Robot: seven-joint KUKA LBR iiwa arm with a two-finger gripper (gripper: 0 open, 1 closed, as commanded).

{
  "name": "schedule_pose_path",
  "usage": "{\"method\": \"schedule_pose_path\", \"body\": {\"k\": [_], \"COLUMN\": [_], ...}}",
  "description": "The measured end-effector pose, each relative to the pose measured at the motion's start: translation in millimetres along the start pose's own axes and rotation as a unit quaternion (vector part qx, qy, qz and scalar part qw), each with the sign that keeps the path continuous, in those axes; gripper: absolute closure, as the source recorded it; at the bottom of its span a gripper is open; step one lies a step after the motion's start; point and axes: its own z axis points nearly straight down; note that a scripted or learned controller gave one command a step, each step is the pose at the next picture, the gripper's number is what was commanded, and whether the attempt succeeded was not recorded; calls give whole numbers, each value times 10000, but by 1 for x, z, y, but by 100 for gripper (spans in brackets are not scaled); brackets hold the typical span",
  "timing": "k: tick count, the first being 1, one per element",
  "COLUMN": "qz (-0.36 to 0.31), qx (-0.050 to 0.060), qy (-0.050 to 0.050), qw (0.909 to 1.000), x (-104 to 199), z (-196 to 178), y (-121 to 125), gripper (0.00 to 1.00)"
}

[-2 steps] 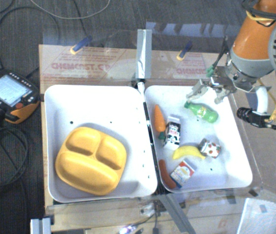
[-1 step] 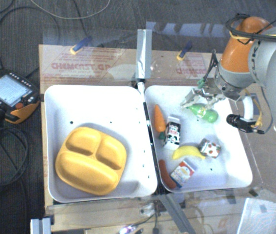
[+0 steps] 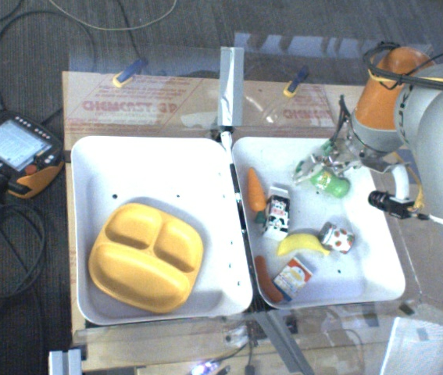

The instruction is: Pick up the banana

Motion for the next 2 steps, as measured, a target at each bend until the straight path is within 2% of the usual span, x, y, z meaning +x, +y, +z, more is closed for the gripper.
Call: {"method": "schedule_pose_path", "body": {"k": [1,2], "qz": [-8,-136], "qx": [4,0], "qy": [4,3], "qw": [10000,9999], "x": [1,33], "z": [-9,-66], "y": [0,3], "gripper": [100,100]}}
